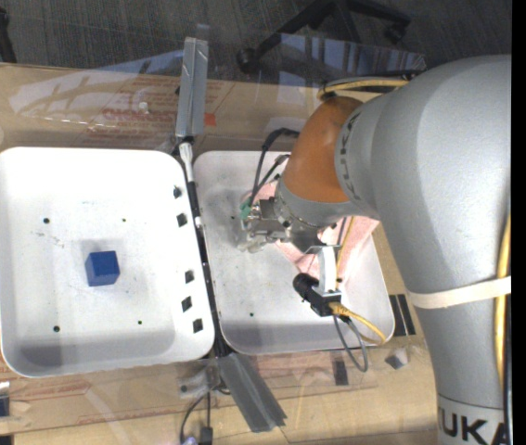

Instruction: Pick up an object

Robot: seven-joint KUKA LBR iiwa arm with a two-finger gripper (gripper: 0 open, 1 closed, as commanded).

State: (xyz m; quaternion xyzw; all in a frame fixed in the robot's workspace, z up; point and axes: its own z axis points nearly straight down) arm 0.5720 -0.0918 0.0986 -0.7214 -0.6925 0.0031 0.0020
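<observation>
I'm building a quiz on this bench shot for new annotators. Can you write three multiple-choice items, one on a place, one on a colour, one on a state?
1. Where does the cube lie?
A. In the left bin
B. In the right bin
C. On the bench outside the bins

2. What colour is the cube?
A. Red
B. Blue
C. Yellow

3. Where is the gripper now?
A. Over the cube
B. Over the right bin
C. Off the bench

Answers: 1 A, it sits on the left bin's floor. 2 B, its faces are plainly blue. 3 B, it is low over the right bin, far from the cube.
</observation>
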